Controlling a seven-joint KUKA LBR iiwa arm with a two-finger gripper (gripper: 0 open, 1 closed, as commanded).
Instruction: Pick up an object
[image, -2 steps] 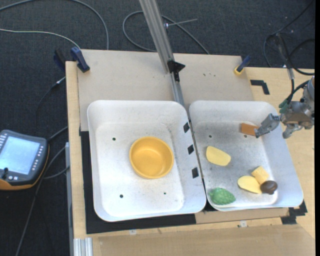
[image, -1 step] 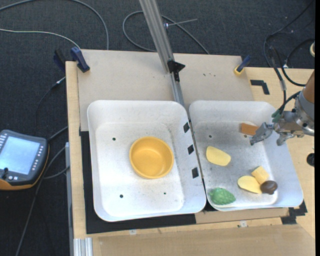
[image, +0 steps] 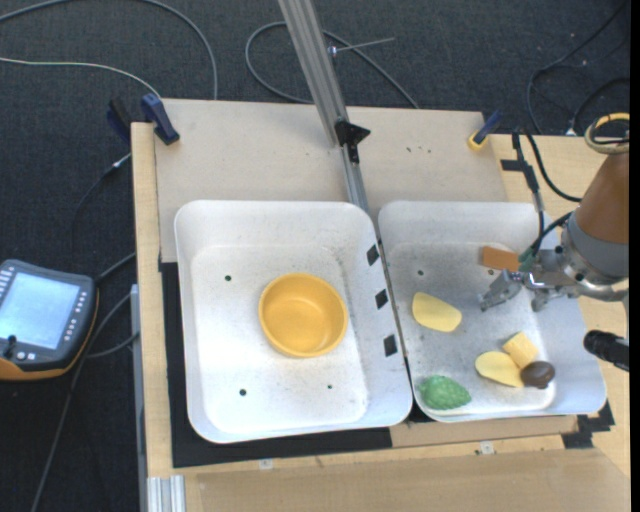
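We see the tool (image: 497, 291) low over the right bin (image: 452, 222), and we cannot tell its state. A pale yellow piece (image: 436, 312) lies near it at about eight o'clock. An orange block (image: 498, 258) sits just beside it at twelve.

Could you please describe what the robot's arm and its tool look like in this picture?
The arm enters from the right as a rounded, bulky body: an orange-brown band above a grey wrist section. Below the wrist sits a compact metal tool, silvery grey with slim dark fingers, partly blurred. Thin dark cables loop alongside the wrist, and a yellowish coiled cable lies near the arm's upper end.
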